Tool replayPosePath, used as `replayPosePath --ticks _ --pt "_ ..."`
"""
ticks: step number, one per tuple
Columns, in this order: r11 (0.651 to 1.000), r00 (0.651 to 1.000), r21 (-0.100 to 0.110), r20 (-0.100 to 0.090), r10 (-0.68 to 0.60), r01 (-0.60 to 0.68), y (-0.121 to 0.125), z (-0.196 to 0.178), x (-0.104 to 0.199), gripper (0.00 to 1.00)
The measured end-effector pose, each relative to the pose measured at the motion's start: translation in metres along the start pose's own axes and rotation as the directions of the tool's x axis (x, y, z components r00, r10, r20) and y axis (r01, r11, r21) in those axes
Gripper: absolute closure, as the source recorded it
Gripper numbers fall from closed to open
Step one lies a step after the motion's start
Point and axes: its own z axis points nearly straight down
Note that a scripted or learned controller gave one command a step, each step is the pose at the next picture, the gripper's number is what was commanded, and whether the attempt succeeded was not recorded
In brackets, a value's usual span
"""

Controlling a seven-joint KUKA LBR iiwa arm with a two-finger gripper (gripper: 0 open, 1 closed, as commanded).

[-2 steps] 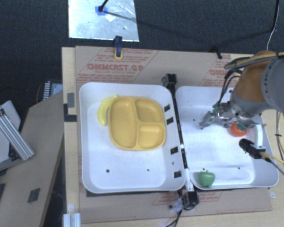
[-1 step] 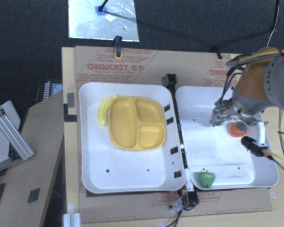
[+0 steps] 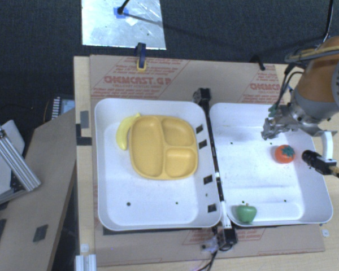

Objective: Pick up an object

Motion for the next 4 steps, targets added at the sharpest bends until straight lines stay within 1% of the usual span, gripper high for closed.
replayPosePath --ticks 1,2,3,4 --pt "1.0 1.0 0.001 0.0 0.0 0.0 0.001 -0.045 -0.005 1.0" --pt "1.0 1.0 0.004 -0.001 -0.001 0.001 0.002 -0.053 -0.005 1.0" --pt "1.0 1.0 0.005 -0.003 -0.006 0.006 0.009 -0.049 0.053 1.0" --pt "1.0 1.0 0.006 -0.004 -0.007 0.007 0.007 -0.049 0.117 1.0"
